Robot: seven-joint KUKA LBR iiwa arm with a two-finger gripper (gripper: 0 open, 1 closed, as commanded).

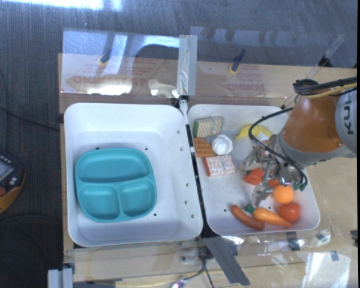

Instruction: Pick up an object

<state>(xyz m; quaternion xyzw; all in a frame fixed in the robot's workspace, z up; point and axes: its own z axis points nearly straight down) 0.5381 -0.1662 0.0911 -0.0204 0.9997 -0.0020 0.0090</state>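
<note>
A: Progress on the pick?
B: Not yet done. Hand [269, 176] low in right bin [228, 221], among toy food, over a red piece [254, 176]. Nothing seen between fingers; whether spread or closed, impossible to tell.

A: Candidates within reach?
B: Orange [283, 194] just beside hand; tomato [290, 211], carrot [271, 217] and sausage [246, 218] near front wall. Cracker box [219, 165], white ball [222, 143] and yellow piece [252, 131] farther back.

A: Left to do?
B: Judged: close on one item, lift clear.

A: Surface and room?
B: Wooden desk [339, 179]; left bin [90, 120] with teal tray [115, 183]; dark carpet [24, 53] around; pendant [1, 180] at left.
</note>
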